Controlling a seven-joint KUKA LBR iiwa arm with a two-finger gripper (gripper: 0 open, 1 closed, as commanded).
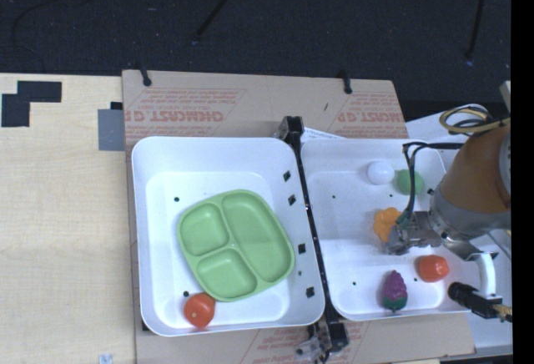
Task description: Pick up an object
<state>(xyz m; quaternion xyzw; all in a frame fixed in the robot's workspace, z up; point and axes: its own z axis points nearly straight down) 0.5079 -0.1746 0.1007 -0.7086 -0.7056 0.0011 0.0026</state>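
Reaching into the right bin [350,304], gripper [399,241] low beside the orange piece [385,223], just left of the arm; grip state impossible to tell. Small, lumpy, bright orange, likely light plastic, stiff, maybe slick. Best pinched across the narrow middle.

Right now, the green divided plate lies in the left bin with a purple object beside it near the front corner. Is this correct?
Not quite. The object beside the green divided plate in the left bin is a red-orange ball, not purple. The camera view shows the purple object in the right bin, near its front edge. The rest is correct.
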